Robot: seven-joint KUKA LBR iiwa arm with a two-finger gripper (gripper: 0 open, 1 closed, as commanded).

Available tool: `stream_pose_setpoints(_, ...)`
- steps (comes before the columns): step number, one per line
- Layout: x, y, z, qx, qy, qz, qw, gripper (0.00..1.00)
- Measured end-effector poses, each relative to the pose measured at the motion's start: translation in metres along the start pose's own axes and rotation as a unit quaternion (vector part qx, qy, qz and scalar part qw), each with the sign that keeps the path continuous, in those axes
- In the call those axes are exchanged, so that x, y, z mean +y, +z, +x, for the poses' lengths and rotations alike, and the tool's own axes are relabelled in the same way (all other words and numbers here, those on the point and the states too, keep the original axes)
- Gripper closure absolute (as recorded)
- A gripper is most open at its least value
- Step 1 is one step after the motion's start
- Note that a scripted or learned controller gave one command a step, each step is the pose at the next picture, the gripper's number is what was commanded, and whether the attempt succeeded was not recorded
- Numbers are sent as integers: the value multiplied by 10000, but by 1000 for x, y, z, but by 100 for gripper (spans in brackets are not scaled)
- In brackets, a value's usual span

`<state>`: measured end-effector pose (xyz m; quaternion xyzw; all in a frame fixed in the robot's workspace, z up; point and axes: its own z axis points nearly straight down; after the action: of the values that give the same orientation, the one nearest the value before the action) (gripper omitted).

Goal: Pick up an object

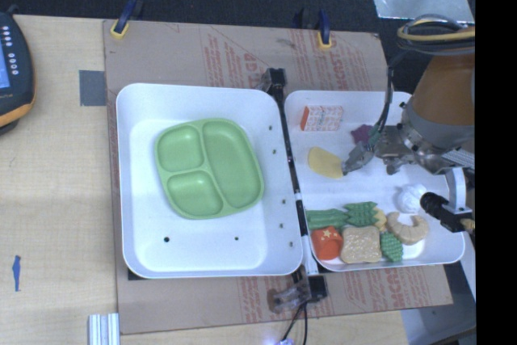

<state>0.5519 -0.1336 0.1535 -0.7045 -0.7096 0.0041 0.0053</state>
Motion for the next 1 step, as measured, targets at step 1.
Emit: stream_pose_setpoints(1,100,54,-61,-27,10,-83,10000,0)
